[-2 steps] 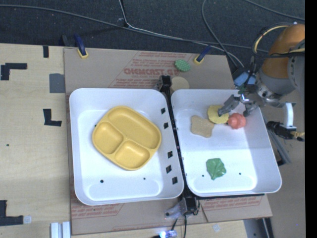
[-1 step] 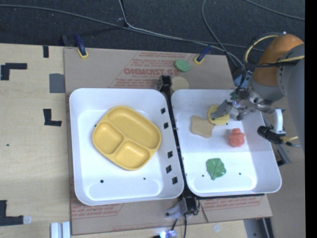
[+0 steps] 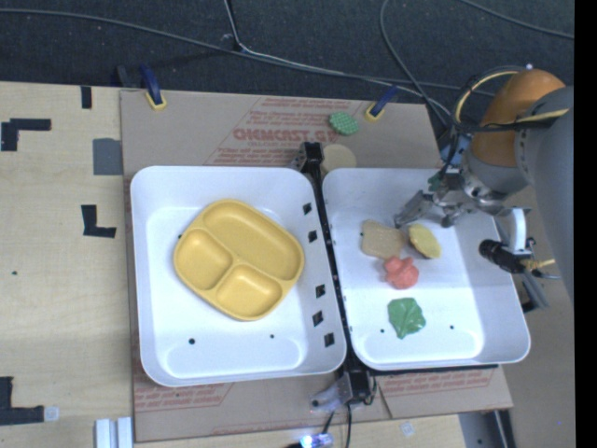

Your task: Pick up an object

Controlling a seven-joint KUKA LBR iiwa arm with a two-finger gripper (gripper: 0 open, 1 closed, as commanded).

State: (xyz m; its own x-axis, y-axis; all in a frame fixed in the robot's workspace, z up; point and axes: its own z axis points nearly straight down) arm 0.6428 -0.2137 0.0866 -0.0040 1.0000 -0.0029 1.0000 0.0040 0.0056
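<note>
End effector (image 3: 426, 215), jaw state indeterminate, hangs directly above yellow piece (image 3: 425, 242), which lies just below-left, unheld.

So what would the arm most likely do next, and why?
Probably ease straight down a little. The gripper hangs in the right bin just above the yellow piece, which lies beside the tan piece, with nothing between its fingers. Lowering onto the yellow piece looks like the shortest way to a grasp.

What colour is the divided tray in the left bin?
Yellow. The divided tray shows plainly in the camera view, lying in the left bin.
</note>
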